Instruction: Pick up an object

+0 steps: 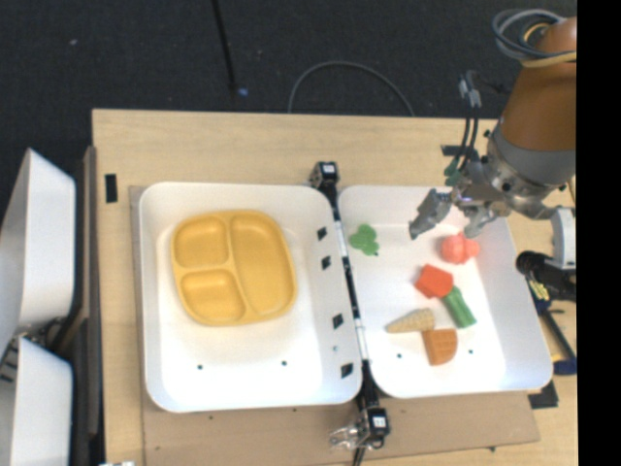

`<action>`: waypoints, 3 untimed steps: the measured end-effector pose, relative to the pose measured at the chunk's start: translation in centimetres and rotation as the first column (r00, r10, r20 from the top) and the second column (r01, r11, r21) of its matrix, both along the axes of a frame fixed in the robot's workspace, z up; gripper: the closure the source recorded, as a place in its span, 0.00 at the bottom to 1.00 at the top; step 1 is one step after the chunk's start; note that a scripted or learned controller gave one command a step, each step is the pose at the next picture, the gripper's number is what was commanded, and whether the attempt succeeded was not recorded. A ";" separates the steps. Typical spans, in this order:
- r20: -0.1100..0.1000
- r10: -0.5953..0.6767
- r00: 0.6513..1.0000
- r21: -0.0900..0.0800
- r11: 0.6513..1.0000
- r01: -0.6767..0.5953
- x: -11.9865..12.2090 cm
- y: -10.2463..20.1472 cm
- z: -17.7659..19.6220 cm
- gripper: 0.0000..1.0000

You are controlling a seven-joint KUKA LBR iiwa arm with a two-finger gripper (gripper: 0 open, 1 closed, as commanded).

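Right bin point(505, 372), near end: an orange wedge point(440, 346), a tan cone point(411, 320) and a green stick point(459, 309) lie close together. Just beyond them sits a red block point(435, 281), then a pink piece point(458, 249); a green leaf point(365, 240) lies apart to the left. The left bin point(155, 357) holds a yellow tray point(233, 266).

Step in hand, as judged: approach, nothing yet picked. The tool point(452, 215) hangs over the far part of the right bin, fingers spread, nothing between them, just beyond the pink piece.

Next move calls for centring over the pink piece, descending, then closing.

The arm point(539, 105) enters from the far right, wrist bent down toward the bin.
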State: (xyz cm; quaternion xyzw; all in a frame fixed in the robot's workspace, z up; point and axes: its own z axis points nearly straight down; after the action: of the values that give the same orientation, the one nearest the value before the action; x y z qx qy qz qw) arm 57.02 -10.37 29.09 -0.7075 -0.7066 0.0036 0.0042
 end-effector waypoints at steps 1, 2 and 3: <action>0.013 0.004 1.000 -0.002 1.000 -0.004 0.2 0.0 0.7 0.00; 0.008 0.000 1.000 -0.002 1.000 0.000 -0.3 -0.5 -5.4 0.00; 0.009 -0.001 1.000 -0.002 1.000 0.001 0.0 -0.9 -9.7 0.00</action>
State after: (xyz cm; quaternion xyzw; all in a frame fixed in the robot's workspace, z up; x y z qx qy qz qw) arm 56.98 -11.32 19.43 -0.7078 -0.7064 0.0013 0.0002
